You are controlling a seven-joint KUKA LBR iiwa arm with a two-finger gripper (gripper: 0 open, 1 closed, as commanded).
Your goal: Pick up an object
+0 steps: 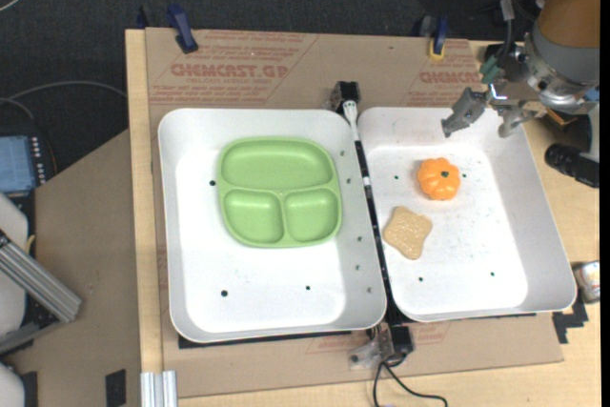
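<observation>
- Nearest the camera, the front edge of the desk [286,357] showed bare brown board below the two white bins, with a small black clip and cable at the gap between their near corners.
- In the right bin [515,281], a tan, biscuit-like flat piece [407,233] lay toward the left wall, in the nearer half of the bin floor.
- Just beyond it and slightly to the right, apart from it, a small orange pumpkin [438,178] with a dark green stem sat upright on the bin floor.
- In the left bin [191,272], a light green divided tray [280,191] lay flat, in the far half, with one long compartment on its far side and two smaller ones on its near side.
- Over the far right corner of the right bin, the gripper [484,112] hung with its two fingers spread apart and nothing between them, well clear of the pumpkin.
- Behind it, the grey arm [564,43] with its orange band rose toward the far right corner of the desk.
- Blue clamps held the far edge of the desk.
</observation>
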